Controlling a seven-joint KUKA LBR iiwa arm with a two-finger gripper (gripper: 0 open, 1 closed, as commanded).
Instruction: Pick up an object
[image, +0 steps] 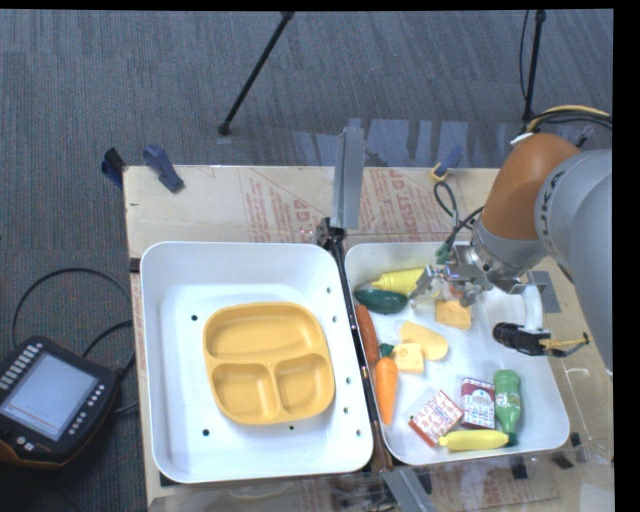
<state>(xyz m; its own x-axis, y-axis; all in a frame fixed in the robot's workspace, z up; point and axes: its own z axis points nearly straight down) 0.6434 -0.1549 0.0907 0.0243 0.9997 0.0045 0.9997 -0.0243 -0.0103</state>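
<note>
The likeliest pick is the small yellow cheese wedge (454, 315), in the upper middle of the right bin (548, 392), right of the frame's centre. The gripper (452, 281) hangs just above it in the picture, very close. Whether it touches the wedge, and whether it is open or closed, I cannot tell; nothing is visibly held.

The main risk, as I judge it, is crowding. A yellow corn-like piece (400, 280) and a dark green vegetable (380, 298) lie just to the left of the gripper, so a descent slightly off to that side could nudge them or close on two things at once. The wedge is small with slanted faces and may squirt out sideways if it is pinched off-centre. Below it sit a pale cheese slice (428, 340) and a cheese cube (408, 357), which a sliding wedge could knock into.

Further down the frame are a carrot (386, 388), two red packets (436, 417) (477, 402), a green bottle (507, 400) and a banana (473, 440) at the lower right, all well clear of the gripper. The left bin (170, 290) holds a yellow divided tray (268, 362).

The red packets carry printed labels too small to read. The cardboard (280, 205) under the bins bears red lettering, upside down and not legible with any confidence.
</note>
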